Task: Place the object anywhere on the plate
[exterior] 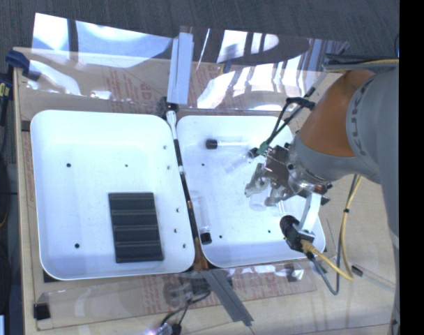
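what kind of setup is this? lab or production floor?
Most likely a robot manipulation lab bench, not a production floor. Two shallow white bins sit side by side behind clear panels, a grey-and-orange arm reaches into the right bin, and loose cables trail off the bench edge.

Bins point(93, 128) – glossy white plastic; plate point(135, 227) – matt dark, ribbed.

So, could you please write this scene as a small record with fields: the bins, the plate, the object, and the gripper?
left bin: holds a dark ribbed plate, lying flat near its front
right bin: holds a small dark object near its back
gripper: low over the right bin, right of centre
object vs plate: in separate bins, apart
object vs gripper: apart, not between the fingers
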`<state>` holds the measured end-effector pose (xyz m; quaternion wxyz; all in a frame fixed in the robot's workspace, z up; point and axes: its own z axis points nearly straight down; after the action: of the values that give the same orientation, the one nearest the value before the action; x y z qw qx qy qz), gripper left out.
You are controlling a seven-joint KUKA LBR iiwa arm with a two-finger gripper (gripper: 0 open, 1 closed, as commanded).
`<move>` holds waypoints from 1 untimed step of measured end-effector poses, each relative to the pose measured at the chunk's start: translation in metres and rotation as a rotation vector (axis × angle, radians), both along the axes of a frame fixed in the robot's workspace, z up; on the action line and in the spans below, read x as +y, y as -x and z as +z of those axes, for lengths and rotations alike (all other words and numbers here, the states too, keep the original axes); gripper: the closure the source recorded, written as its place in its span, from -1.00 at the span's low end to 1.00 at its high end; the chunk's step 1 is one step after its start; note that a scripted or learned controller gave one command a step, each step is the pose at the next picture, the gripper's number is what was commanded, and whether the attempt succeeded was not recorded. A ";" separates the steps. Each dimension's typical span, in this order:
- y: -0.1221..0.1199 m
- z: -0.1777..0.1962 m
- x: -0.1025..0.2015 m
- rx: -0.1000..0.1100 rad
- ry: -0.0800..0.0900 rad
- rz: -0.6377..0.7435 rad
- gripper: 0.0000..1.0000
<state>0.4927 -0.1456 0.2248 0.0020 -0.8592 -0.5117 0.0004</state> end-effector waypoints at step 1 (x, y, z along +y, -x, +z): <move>0.014 -0.114 0.037 -0.005 0.006 -0.015 1.00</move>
<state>0.4786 -0.1082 0.1112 -0.0021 -0.8630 -0.5052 -0.0002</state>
